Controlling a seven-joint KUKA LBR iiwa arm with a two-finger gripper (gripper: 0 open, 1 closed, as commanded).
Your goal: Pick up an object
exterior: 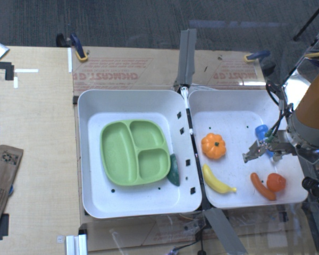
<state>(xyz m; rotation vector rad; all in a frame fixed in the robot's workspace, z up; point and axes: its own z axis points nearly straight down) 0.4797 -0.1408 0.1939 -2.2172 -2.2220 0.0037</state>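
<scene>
My gripper [262, 153] hangs low over the right part of the right bin [228, 108], open, with nothing between its fingers. A blue object [261, 131] lies just behind it, partly covered by the wrist. In front of the gripper sit a red tomato [276, 181] and, touching it, an orange-red carrot-like piece [261, 186]. An orange pumpkin [213, 145] stands to the gripper's left, apart from it. A yellow banana [218, 180] lies near the bin's front left.
The left bin [87, 158] holds a green divided plate [135, 152] with a dark green vegetable [174, 170] against its right edge. A raised divider [189, 142] separates the two bins. Cables run along the arm at the right.
</scene>
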